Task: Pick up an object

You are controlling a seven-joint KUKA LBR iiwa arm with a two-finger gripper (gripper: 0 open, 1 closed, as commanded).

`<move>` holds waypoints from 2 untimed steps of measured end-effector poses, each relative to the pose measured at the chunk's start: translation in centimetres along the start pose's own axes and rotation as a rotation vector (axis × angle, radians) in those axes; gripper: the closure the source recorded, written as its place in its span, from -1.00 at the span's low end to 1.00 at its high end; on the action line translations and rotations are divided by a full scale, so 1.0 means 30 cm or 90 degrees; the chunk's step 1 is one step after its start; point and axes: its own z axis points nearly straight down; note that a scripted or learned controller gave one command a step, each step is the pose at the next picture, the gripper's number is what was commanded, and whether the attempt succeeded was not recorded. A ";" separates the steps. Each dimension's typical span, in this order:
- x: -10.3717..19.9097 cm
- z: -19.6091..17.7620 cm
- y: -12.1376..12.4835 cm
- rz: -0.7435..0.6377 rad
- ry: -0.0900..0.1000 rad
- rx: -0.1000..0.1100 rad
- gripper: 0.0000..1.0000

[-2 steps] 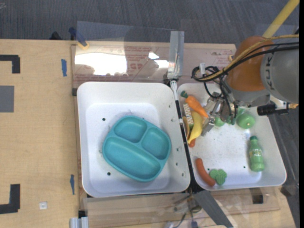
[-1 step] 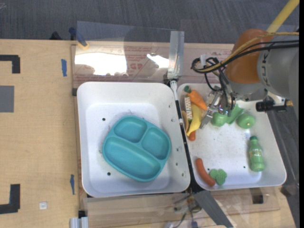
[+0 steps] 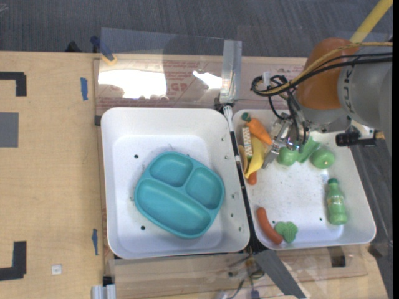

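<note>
In the right bin (image 3: 355, 185), upper middle of the frame, the gripper (image 3: 282, 143) hangs over small, light, hard, smooth plastic toy food, its jaws unreadable, the green piece (image 3: 288, 157) best pinched across its middle.

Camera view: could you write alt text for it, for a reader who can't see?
A grey robot arm reaches from the right, its gripper low among toy foods in the right white bin: carrot, banana, green bottle, sausage. The left white bin holds a teal divided plate.
</note>
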 end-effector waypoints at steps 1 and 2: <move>0.000 0.000 0.000 0.000 0.000 0.000 -1.00; 0.000 0.000 0.000 0.000 0.000 0.000 -1.00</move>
